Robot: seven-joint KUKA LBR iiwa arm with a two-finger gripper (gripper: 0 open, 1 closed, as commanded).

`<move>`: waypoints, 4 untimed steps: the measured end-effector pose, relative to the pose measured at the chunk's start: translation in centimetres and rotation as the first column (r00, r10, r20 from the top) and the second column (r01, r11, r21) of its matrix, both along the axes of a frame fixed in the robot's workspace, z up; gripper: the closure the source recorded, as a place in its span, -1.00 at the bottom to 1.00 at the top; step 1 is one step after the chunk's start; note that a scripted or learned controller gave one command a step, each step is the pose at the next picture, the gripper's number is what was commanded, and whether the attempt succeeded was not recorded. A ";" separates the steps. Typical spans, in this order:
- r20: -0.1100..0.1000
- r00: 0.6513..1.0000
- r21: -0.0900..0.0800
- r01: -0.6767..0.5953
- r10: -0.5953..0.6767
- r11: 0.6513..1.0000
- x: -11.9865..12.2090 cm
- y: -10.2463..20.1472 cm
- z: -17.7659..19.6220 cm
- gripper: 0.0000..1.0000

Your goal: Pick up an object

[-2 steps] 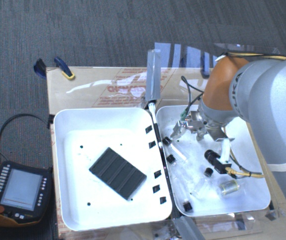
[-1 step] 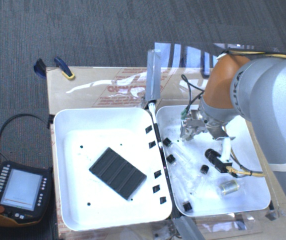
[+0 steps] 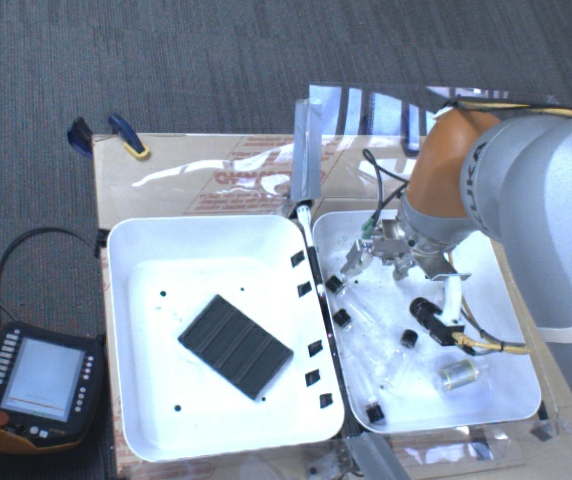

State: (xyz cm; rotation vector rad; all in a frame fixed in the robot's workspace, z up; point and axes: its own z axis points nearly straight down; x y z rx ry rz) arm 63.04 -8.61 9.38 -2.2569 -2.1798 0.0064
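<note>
The bench (image 3: 206, 173) takes up the middle of my feed, brown-topped, with the two bins side by side on it. The left bin (image 3: 126, 268) holds one thing, a dark ribbed slab (image 3: 236, 346). It lies flat and skewed, a little right of that bin's centre. The arm (image 3: 526, 218) hangs over the far right part of the right bin (image 3: 511, 368), with its orange band on the far side. On the floor left of the bench sits a pendant (image 3: 36, 378), screen up, with a black cable looping off beyond it.

The gripper (image 3: 378, 260) is low over the far left part of the right bin. I cannot tell whether it is apart or together.

The loose things for picking lie nearer to me than the gripper. A small metal cylinder (image 3: 458, 374) lies on its side toward the near right. Of the small black cubes (image 3: 408, 338), one sits about mid-bin, one by the near wall and two by the left wall, the farther of those just beside the gripper. Some clear pieces (image 3: 371, 356) lie among the cubes, too faint to make out.

Black clips (image 3: 304, 289) line the wall between the bins. Two blue clamps (image 3: 126, 138) sit at the bench's far left corner.
</note>
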 end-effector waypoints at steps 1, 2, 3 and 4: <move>-0.003 1.000 0.002 0.001 -0.001 1.000 0.0 0.0 0.7 1.00; -0.003 1.000 0.002 0.001 -0.001 1.000 0.0 0.0 0.7 -1.00; -0.005 1.000 0.004 0.003 -0.003 1.000 0.0 -0.1 1.5 1.00; -0.005 1.000 0.004 0.003 -0.003 1.000 0.0 -0.1 1.5 -1.00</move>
